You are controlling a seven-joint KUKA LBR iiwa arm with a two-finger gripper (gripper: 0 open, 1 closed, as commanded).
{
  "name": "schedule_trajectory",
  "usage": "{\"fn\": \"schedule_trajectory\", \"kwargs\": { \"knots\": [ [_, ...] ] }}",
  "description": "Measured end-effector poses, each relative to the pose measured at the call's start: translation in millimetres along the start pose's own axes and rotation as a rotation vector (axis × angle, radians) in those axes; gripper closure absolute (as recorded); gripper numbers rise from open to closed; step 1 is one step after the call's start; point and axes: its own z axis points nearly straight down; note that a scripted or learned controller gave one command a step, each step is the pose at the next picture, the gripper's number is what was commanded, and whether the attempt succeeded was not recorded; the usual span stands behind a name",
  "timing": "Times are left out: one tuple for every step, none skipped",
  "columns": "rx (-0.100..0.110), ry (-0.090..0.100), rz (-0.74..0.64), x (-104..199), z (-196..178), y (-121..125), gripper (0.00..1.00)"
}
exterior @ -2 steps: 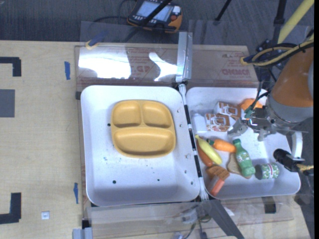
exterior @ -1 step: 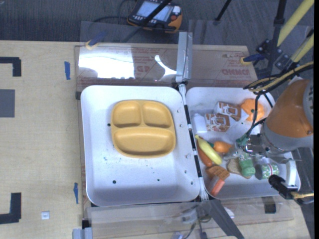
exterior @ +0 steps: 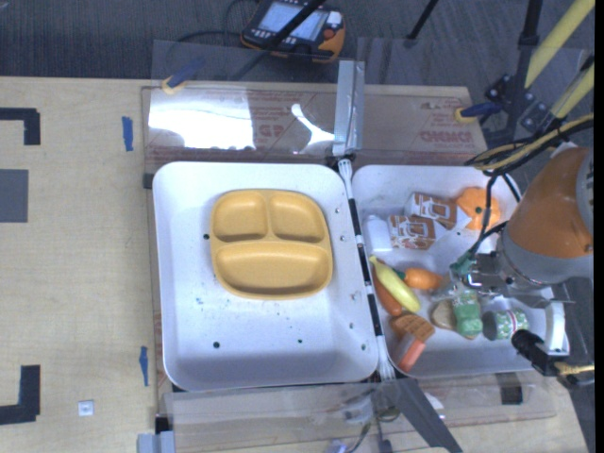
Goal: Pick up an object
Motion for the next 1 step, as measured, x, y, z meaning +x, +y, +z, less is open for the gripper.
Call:
{"fn": "schedule_trajectory", "kwargs": {
  "knots": [
    [0.005,0.000,-0.106,44.4,-99.0,39.3,1.00]
  ]
}}
